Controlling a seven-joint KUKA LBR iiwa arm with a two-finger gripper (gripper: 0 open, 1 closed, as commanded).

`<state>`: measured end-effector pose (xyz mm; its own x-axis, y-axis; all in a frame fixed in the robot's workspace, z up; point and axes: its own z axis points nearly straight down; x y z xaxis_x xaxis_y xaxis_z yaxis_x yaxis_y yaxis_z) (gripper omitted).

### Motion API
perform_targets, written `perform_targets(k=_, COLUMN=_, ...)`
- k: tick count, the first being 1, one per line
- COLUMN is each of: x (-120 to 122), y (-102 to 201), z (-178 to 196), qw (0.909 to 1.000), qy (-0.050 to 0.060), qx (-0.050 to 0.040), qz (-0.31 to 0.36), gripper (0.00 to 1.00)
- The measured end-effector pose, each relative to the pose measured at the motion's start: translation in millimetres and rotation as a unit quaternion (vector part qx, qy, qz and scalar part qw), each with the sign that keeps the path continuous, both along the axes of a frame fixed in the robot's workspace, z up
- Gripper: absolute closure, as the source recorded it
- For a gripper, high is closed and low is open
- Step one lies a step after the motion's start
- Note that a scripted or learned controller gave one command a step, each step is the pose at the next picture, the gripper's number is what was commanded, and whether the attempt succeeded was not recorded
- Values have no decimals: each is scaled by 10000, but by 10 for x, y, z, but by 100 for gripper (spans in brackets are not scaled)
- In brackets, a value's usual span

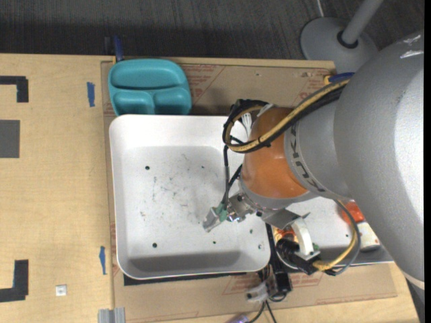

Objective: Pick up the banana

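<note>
My grey arm, with its orange band (269, 160), reaches in from the right and covers most of the right bin (337, 258). Its wrist hangs over the right edge of the left white bin (168, 180). The gripper (221, 215) pokes out from under the wrist as a small grey and green piece, low over the left bin's floor near its right wall. The arm's bulk hides how it stands. An orange and white object (358, 222) peeks out from under the arm in the right bin; I cannot tell what it is.
A teal two-compartment tray (149, 86) sits just beyond the left bin's far edge. Black and yellow cables (296, 251) loop around the wrist and hang near the bins' front edge. A grey stand base (330, 39) is at the back right. Cardboard bench lies to the left.
</note>
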<state>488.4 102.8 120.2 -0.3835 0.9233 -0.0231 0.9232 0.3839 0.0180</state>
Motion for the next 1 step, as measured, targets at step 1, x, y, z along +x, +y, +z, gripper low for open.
perform_targets(k=1, x=6, y=29, z=-11, qw=10000, qy=-8, qx=-21, qz=-28, gripper=0)
